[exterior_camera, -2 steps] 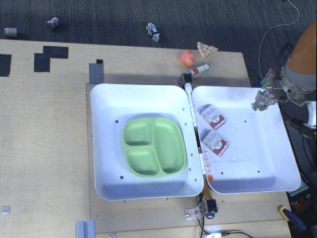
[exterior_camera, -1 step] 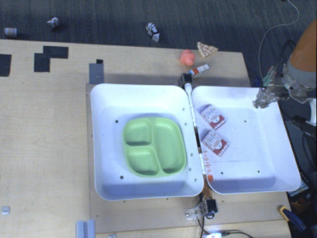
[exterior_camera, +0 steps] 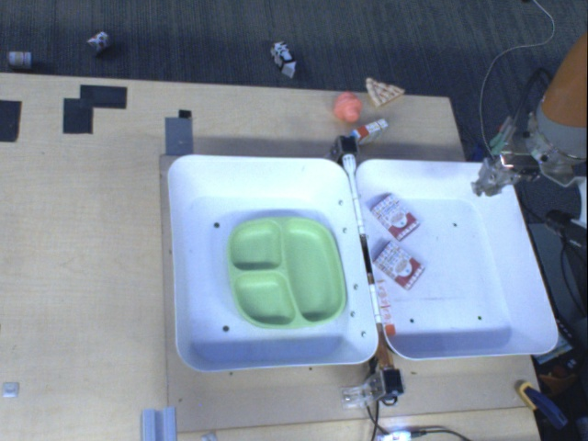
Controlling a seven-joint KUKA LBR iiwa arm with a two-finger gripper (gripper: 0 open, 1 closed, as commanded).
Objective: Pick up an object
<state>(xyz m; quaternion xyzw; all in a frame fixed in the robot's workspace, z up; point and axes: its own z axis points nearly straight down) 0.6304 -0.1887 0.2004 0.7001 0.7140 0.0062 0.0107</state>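
Right now the gripper [exterior_camera: 484, 181] hangs at three o'clock over the right bin [exterior_camera: 478, 333], whether wide or narrow I cannot tell, and might miss the flat red packets [exterior_camera: 396, 239] lying near the bin's nine o'clock side.

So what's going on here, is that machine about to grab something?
A robot arm reaches in from the right, and its claw hangs over the far right corner of the right bin, with nothing seen in it. Its job is to pick something up. Two small red-and-white packets lie near that bin's left side, untouched. The left bin holds a green divided tray.
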